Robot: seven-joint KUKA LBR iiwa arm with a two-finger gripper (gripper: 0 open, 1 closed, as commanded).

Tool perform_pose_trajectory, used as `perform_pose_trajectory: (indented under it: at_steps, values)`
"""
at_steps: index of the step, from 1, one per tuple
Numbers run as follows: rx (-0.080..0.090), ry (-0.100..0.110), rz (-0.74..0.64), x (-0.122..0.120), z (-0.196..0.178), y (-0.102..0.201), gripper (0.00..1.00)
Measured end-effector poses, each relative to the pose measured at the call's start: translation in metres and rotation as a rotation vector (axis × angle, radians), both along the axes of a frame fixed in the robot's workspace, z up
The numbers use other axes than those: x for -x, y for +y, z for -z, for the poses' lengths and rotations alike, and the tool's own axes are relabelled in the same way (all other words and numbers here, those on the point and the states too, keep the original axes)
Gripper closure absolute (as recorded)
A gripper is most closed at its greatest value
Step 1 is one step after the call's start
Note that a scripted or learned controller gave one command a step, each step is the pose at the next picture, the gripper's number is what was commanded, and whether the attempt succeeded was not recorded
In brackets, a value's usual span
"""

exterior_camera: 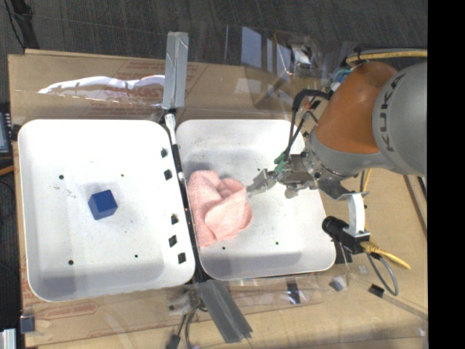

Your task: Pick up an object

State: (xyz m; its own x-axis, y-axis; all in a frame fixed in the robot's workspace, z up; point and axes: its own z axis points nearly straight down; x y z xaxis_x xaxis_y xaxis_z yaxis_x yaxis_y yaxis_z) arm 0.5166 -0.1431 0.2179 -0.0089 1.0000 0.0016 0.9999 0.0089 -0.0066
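On the arm (396, 118), "KU" reads above the pink cloth (218, 206).

A pink cloth (218, 206) lies crumpled in a soft heap on the floor of the right bin (290, 257), bunched against the bin's left wall, with rounded folds rising at its upper end. A small blue cube (102, 203) sits flat in the left bin (43, 267), left of the bin's middle and well apart from the cloth.
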Motion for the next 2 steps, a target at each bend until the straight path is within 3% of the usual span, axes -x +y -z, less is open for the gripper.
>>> perform_pose_trajectory:
  at_steps: [1,2]
  values:
    - [0.000,0.000,-0.123,-0.017,0.108,0.008,0.00]
    - [0.003,-0.011,-0.147,-0.010,0.124,0.017,0.00]
